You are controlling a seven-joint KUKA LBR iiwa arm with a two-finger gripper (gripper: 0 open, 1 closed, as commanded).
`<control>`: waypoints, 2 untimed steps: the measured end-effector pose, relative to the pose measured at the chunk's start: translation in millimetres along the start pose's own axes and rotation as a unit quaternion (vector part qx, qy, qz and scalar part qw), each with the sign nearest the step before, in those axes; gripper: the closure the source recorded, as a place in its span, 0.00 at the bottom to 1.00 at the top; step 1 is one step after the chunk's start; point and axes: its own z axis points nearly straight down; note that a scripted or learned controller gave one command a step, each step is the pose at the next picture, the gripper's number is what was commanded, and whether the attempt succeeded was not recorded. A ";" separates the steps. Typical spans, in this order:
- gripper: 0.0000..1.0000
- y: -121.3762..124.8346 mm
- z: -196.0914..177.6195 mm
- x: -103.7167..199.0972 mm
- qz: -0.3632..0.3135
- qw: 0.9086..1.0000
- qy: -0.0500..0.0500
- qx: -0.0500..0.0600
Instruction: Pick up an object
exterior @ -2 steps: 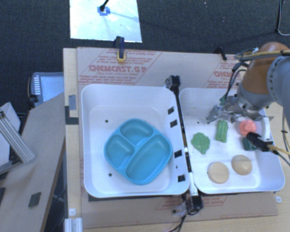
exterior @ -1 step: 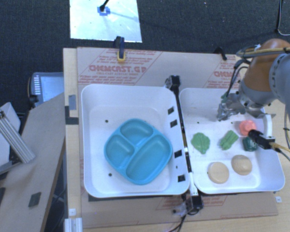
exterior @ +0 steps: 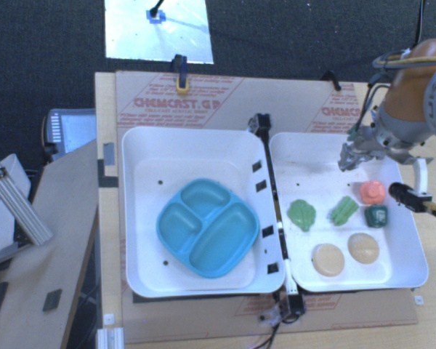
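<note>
The arm comes in from the right side of the frame, and its gripper (exterior: 351,158) hangs over the upper part of the right bin (exterior: 305,151). Nothing is between its tips, so it holds nothing. It is too small and dark to tell how it is set. All the things to pick from lie in the lower half of the right bin. There is a pink toy (exterior: 373,192) just below and to the right of the gripper, with a dark green block (exterior: 376,216) right under it. More to the middle sit a light green piece (exterior: 344,211) and a leafy green piece (exterior: 301,214). Near the bottom edge are two round tan cookies (exterior: 328,259) (exterior: 363,248) side by side. The left bin (exterior: 142,166) has a blue tray (exterior: 207,227) with three parts in it. I think the arm is at the start step, getting in place above the bin and not yet going down. Next it would need to move over one thing, maybe the pink toy since it is close, drop straight down, and close on it. The pink toy touches the dark green block, so the tips could bump that one too.
</note>
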 end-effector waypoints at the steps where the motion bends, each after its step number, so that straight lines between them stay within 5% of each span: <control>1: 1.00 1.9 -54.2 -0.2 -0.002 1.000 0.000 0.000; 2: 1.00 9.6 -64.9 47.4 -0.003 1.000 0.001 0.001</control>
